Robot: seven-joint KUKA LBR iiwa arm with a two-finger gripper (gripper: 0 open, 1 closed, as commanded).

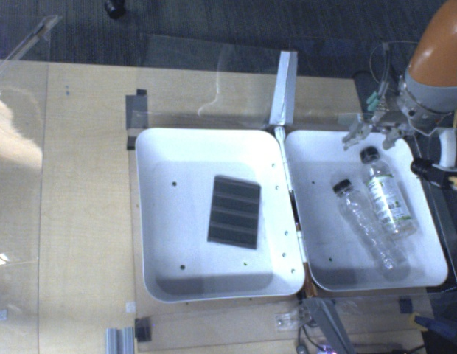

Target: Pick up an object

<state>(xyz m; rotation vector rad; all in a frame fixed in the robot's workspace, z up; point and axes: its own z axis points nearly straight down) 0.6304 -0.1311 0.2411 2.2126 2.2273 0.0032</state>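
Note:
Two clear plastic bottles with black caps lie in the right bin (317,271). One bottle (385,198) has a label, and the other bottle (368,227) is crushed and lies to its left. A dark ribbed rectangular block (234,211) lies flat in the middle of the left bin (162,271). My gripper (371,140) hangs over the far edge of the right bin, just beyond the labelled bottle's cap (370,154). Its fingers are spread open with nothing between them.
A metal divider post (283,87) stands behind the seam between the bins. Cables and dark hardware (435,169) sit along the right bin's right side. The wooden bench (66,198) stretches out to the left.

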